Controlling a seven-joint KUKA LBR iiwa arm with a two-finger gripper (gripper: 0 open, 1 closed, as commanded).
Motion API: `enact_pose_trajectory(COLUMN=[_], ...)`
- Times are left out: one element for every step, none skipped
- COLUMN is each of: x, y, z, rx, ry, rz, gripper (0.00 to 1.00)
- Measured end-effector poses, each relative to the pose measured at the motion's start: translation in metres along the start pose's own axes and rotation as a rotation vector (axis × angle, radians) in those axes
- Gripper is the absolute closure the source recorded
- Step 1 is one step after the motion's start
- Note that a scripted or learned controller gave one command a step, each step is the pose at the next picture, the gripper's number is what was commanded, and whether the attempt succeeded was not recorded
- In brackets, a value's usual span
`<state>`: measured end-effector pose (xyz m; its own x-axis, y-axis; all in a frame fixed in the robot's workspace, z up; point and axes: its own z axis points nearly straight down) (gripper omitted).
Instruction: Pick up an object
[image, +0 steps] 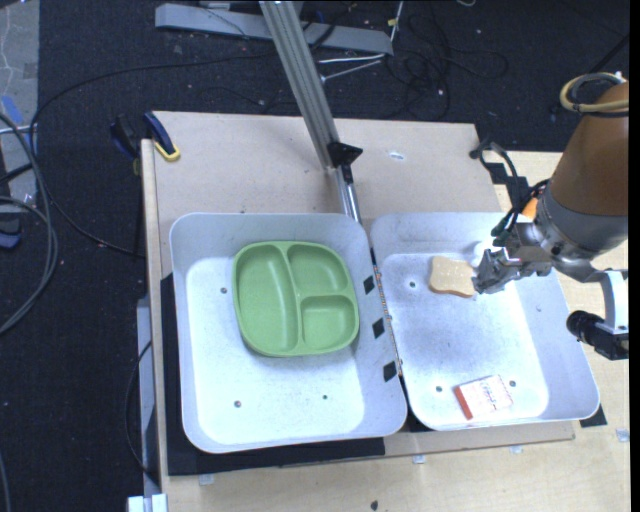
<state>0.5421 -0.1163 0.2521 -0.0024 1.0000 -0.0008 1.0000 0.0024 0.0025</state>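
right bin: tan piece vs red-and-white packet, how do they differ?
The tan piece is one plain yellowish-tan colour; the packet is white with a red end. The tan piece lies at the bin's far side, right beside the hand; the packet lies near the front edge, away from it. The piece looks rounded, the packet rectangular. Both rest flat on the right bin.

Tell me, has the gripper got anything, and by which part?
Cannot be told. The gripper sits at the right edge of the tan piece in the right bin, but nothing shows between its fingers.
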Motion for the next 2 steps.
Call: enact_pose_trajectory(x=[0.043, 0.096], y=[-0.003, -0.012], z=[0.001, -0.004], rx=[0.003, 0.003], ry=[0.002, 0.003], rz=[-0.004, -0.006], gripper=[1.00, 1.00])
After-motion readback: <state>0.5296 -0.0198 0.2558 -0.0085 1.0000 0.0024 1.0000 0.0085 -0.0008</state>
